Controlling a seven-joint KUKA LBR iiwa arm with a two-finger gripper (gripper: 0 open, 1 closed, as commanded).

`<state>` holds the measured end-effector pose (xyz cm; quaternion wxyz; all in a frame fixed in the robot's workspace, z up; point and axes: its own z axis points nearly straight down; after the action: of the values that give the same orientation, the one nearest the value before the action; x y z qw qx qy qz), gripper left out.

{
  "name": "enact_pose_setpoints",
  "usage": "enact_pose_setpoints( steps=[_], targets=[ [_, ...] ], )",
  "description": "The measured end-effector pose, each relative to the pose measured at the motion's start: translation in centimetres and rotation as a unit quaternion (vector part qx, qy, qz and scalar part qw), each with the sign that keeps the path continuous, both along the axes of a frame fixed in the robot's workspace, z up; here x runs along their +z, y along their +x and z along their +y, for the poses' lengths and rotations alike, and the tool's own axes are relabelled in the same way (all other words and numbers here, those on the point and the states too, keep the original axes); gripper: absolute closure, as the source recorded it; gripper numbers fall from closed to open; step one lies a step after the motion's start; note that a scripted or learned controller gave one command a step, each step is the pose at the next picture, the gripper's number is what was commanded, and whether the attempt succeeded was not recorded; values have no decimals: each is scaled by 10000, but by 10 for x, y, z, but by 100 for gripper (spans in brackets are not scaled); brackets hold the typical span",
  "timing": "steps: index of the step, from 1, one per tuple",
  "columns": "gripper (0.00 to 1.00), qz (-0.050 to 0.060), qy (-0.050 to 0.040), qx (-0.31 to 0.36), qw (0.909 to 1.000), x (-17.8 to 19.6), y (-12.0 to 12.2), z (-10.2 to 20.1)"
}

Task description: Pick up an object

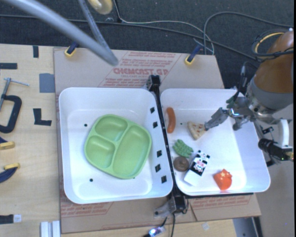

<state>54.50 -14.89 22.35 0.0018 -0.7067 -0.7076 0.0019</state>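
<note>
With its fingers apart and holding nothing, the gripper (213, 121) hangs just right of the pizza slice (197, 130), which lies right of the sausage (170, 119), so a slanted descent would likely nudge the slice away rather than straddle it.

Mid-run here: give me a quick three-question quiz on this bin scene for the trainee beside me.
1. True or false: the green divided plate lies in the same bin as the hot dog.
2. Which thing is the pincer nearest? A) red strawberry B) pizza slice C) brown cookie
3. Fill in: the cow-print carton lies between the cookie and the ____.

Key: 1 false, the plate is alone in the left bin; 2 B; 3 strawberry.
</note>
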Motion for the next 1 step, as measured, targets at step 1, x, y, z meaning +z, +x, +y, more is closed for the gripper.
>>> enact_pose_setpoints(
  steps=[1],
  targets=[
    [0, 13, 4, -6, 10000, -63, -6, -4]
  ],
)
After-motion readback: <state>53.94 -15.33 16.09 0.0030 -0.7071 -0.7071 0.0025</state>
